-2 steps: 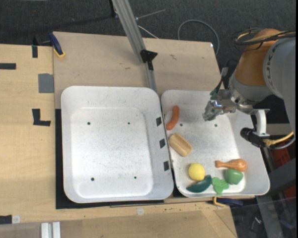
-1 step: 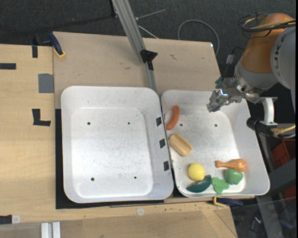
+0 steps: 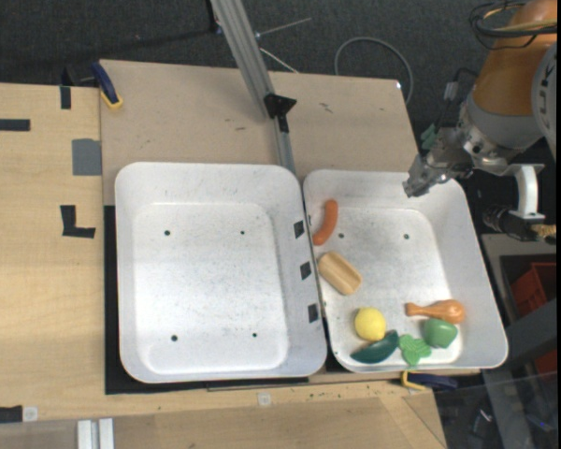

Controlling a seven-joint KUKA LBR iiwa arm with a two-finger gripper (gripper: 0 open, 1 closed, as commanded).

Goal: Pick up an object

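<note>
The right bin (image 3: 449, 232) holds several toy foods. An orange sausage (image 3: 325, 221) lies near its left wall, and a tan bread roll (image 3: 338, 272) sits just below it. Further down are a yellow lemon (image 3: 370, 324), a dark green vegetable (image 3: 377, 350), a light green piece (image 3: 428, 339) and an orange drumstick (image 3: 437, 311). My gripper (image 3: 419, 184) hangs over the bin's far right corner, well away from all of them. Nothing shows between its fingers.
The left bin (image 3: 206, 269) stands beside the right one, with black clips along the shared wall. A slanted metal rail (image 3: 252, 64) rises behind the bins. Loose cable (image 3: 374, 59) lies on the board at the back.
</note>
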